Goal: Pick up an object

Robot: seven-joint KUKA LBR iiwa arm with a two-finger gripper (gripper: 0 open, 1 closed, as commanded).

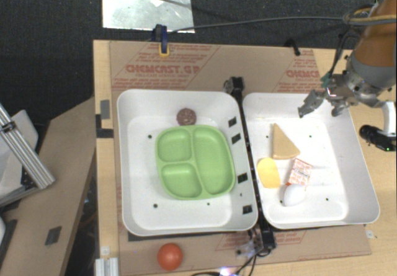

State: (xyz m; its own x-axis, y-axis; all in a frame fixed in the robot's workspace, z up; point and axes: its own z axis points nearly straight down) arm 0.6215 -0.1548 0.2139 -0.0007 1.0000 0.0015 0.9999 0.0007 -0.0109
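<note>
Camera view: tool [324, 104], spread wide and holding nothing, above right bin [347, 163].

The right bin [353, 163] holds a tight cluster near its left wall: a tan wedge [283, 142], a yellow piece [268, 173], a red-and-white packet [299, 173] and a white object [293, 195], touching or just beside one another. Its right half and far edge lie bare. In the left bin [133, 144] a green divided tray [195, 162] fills the middle, with a brown disc [186, 116] just beyond it; bare floor remains along the left wall and near edge.
</note>
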